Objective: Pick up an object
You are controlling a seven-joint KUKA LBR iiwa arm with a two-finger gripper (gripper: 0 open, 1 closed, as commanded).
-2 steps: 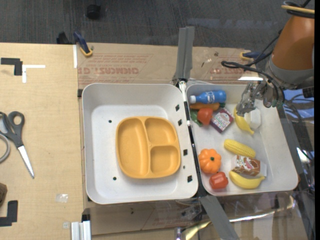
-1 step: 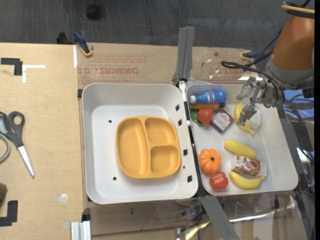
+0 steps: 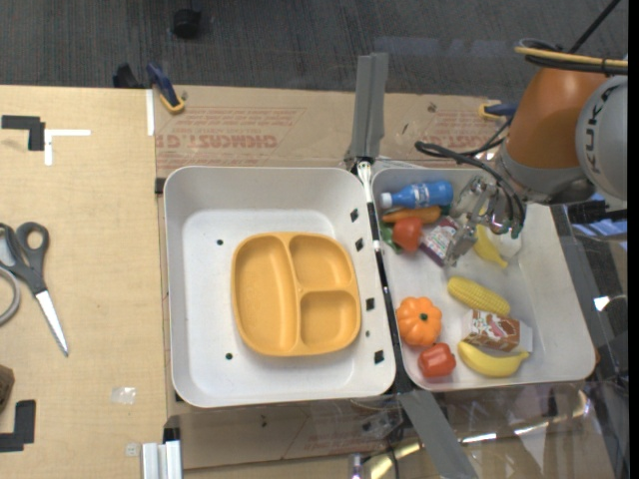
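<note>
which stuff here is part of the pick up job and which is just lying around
Part of the job:
- end effector, over the right bin
- things in that bin: blue bottle, purple packet, corn cob, small pumpkin, banana, red pepper

Just lying about:
- yellow divided plate in the left bin
- scissors on the bench
- blue clip

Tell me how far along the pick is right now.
Done: the gripper has reached into the right bin and is down among the toy food, at a purple packet. In hand: nothing visibly gripped. Left: closing on an object and lifting it; the yellow tray in the left bin holds nothing.
</note>
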